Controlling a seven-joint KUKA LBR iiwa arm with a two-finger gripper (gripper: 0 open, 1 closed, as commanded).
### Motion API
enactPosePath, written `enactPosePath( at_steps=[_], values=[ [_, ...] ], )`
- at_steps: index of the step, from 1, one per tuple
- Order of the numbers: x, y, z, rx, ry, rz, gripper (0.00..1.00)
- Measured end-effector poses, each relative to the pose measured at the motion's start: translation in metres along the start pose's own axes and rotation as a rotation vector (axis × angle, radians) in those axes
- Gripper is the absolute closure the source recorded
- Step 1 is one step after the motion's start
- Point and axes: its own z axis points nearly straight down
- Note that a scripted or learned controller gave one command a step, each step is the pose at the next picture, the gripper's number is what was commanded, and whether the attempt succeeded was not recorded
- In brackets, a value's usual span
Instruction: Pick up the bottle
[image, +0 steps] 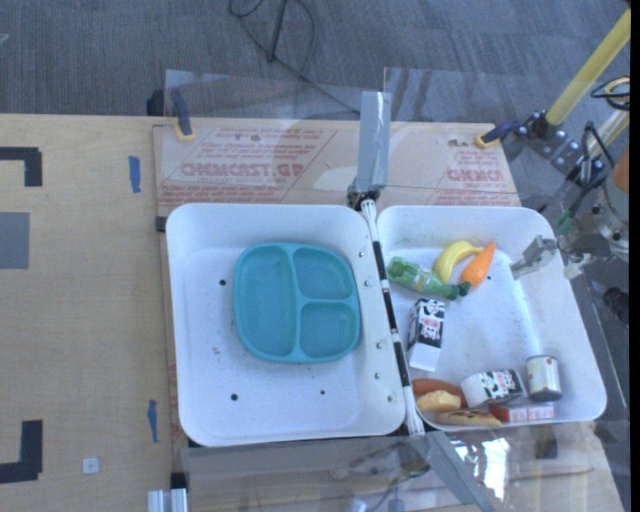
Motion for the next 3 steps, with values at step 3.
enactPosePath(
  at_steps=[3],
  values=[
    [0.072,-0.106,0.080,0.004,-0.001,0.968,0.00]
  ],
)
